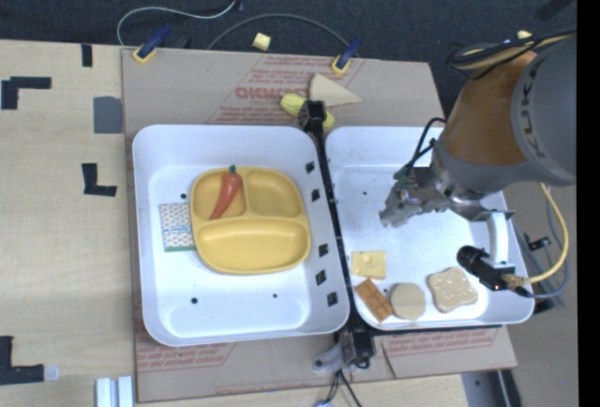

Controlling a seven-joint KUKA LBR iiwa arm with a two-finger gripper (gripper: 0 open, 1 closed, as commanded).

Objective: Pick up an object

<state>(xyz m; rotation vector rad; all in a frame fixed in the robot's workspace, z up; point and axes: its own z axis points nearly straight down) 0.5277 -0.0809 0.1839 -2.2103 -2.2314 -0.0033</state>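
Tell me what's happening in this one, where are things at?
The arm reaches in over the right bin, its gripper low above bare floor in the bin's middle. Near that bin's front edge lie a yellow cheese square, a cracker, a round cookie and a toast slice. The left bin holds a yellow divided plate with a red chili pepper on it.

Arm (525, 114) cut off at right edge; gripper (405, 204) fingers too blurred to read; sponge (175, 227) half-tucked under yellow plate (251, 232).

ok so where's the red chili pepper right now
The red chili pepper lies in the yellow plate's upper-left compartment, in the left bin.
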